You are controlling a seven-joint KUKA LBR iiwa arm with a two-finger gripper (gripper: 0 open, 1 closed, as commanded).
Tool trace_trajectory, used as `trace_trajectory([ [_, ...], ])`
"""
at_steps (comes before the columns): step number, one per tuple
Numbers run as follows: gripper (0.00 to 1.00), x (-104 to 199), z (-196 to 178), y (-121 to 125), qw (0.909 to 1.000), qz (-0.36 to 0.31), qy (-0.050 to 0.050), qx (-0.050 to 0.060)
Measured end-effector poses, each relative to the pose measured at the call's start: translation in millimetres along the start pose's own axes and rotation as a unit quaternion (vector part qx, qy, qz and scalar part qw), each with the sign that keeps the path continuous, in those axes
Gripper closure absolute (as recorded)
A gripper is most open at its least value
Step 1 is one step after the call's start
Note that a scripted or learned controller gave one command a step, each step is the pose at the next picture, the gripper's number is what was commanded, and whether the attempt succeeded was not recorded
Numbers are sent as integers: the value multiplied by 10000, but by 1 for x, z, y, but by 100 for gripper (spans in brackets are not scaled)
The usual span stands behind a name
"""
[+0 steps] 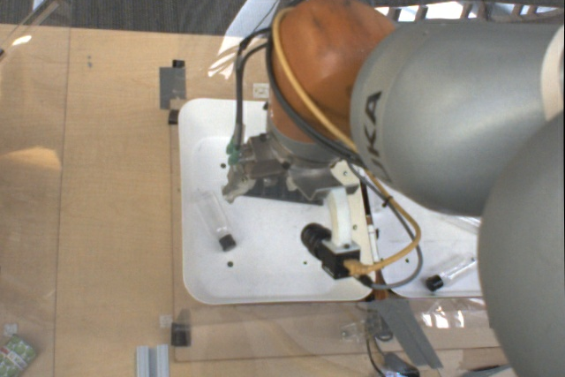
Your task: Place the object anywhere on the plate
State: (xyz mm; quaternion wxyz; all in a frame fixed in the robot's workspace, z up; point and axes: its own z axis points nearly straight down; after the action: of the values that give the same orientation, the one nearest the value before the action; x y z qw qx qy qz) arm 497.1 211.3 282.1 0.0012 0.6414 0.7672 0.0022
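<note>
White bin under my arm: a clear tube with a black cap lies on its floor, just left of and below the gripper. Whether the pincer is apart or together, I cannot tell. A second capped tube lies farther right.

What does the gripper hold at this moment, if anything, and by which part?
It cannot be told. The gripper hangs low over the white bin, just above a small clear tube with a dark cap, but the arm's bulk blocks any view of a hold.
</note>
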Motion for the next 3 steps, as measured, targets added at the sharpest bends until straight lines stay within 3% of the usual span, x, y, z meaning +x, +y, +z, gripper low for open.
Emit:
trace_trajectory([
  [1,100,1,-11,2,10000,-35,0,-20],
  [2,0,1,-10,2,10000,-36,-1,-16],
  [3,100,3,-21,3,10000,-73,-1,-34],
])
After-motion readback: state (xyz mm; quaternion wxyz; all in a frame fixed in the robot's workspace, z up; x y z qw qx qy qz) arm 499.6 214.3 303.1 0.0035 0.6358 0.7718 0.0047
